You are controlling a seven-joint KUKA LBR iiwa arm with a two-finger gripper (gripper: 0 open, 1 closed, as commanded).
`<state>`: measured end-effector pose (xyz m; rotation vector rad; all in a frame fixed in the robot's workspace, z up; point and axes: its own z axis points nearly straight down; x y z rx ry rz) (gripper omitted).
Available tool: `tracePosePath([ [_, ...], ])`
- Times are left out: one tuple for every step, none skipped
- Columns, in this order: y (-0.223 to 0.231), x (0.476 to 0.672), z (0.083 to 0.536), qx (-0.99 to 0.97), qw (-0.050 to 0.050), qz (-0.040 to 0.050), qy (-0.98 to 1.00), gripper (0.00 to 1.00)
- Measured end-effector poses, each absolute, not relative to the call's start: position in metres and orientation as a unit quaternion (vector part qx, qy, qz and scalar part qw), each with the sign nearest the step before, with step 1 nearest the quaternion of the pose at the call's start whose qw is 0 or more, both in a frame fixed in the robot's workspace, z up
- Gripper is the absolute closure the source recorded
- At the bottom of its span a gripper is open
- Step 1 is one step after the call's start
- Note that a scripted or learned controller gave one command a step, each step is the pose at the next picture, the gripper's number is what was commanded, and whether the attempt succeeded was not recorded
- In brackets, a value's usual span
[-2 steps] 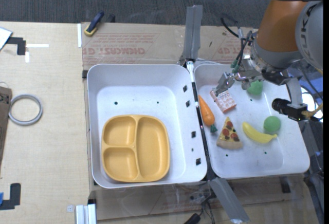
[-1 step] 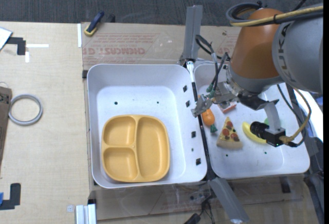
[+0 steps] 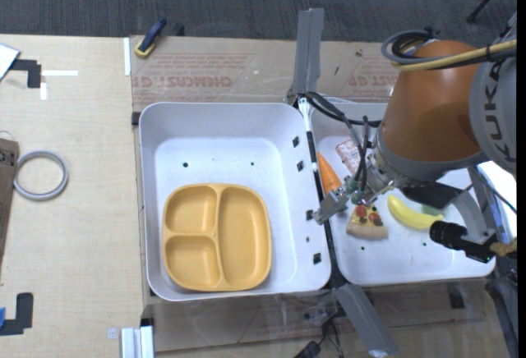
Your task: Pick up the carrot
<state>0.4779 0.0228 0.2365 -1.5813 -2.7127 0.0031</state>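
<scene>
The carrot (image 3: pixel 328 172) is a small orange cone lying in the right bin (image 3: pixel 411 266), against its left wall. Its lower end runs under the gripper. My gripper (image 3: pixel 348 197) hangs just below and to the right of the carrot, low over the bin floor, between the carrot and a toy pizza slice (image 3: pixel 367 222). The arm's big orange band (image 3: pixel 427 106) hides much of the wrist and the bin's back part. Nothing can be seen held in the gripper.
A yellow banana (image 3: pixel 413 214) lies right of the pizza slice. A wrapped packet (image 3: pixel 349 153) sits behind the carrot. The left bin (image 3: pixel 164 126) holds a yellow divided plate (image 3: pixel 218 235). A tape roll (image 3: pixel 39 175) lies on the bench at far left.
</scene>
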Motion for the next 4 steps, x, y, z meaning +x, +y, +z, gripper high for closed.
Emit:
tracePosePath([
  [0.034,0.477,0.203,-0.389,0.001,0.0009,-0.921,0.00],
  [0.042,0.535,0.196,-0.223,-0.001,0.0000,-0.975,0.00],
  [0.032,0.646,0.261,-0.031,-0.003,-0.0004,-1.000,0.00],
  [0.084,0.625,0.192,0.092,-0.001,-0.0006,-0.996,0.00],
])
